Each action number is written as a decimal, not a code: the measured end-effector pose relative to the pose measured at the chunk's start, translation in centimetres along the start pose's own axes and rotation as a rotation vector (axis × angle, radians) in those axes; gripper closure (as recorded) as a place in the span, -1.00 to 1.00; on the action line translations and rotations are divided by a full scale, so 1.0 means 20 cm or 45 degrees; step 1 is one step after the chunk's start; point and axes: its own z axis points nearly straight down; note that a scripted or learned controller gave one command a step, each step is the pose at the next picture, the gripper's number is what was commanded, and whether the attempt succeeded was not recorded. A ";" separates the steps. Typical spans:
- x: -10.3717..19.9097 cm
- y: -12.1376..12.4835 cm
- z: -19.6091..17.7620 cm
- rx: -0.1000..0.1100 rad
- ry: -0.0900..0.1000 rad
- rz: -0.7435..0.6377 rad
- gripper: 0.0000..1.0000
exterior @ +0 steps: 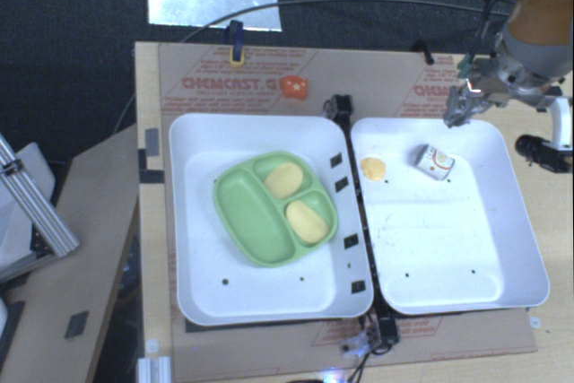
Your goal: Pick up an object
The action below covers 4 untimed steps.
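Camera view findings: my hand (pixel 457 115) hangs over the far rim of the right bin (pixel 502 282), near its far right corner. Whether it is open or closed I cannot tell from this angle; nothing is visibly held in it.

Candidate objects in the right bin: a small white carton (pixel 435 162) lying tilted on its side, near the hand and just toward the bin's middle; a flat yellow-orange disc (pixel 373 168) close to the divider between the bins, apart from the carton.

Left bin (pixel 197 282): a green divided plate (pixel 260 220) carries two yellow pieces (pixel 285 179), each in its own small compartment. On the tabletop beyond the bins sits a small orange item (pixel 293 87), too small to identify.

Assessment: no pick has been made. The carton is the nearest target.

Risks noted:
- The hand stands above the rim; a straight descent could strike the bin wall instead of reaching the floor.
- The carton lies skewed, so a grasp not aligned to its narrow faces may push it aside or spin it.
- The disc looks very flat and would likely slip under a pinch.
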 end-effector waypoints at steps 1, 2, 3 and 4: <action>0.27 -0.06 0.09 0.003 0.002 -0.001 1.00; 0.56 -0.14 0.16 0.003 0.002 -0.002 1.00; 0.82 -0.23 0.15 0.003 0.002 -0.002 1.00; 1.13 -0.28 0.21 0.003 0.003 -0.002 1.00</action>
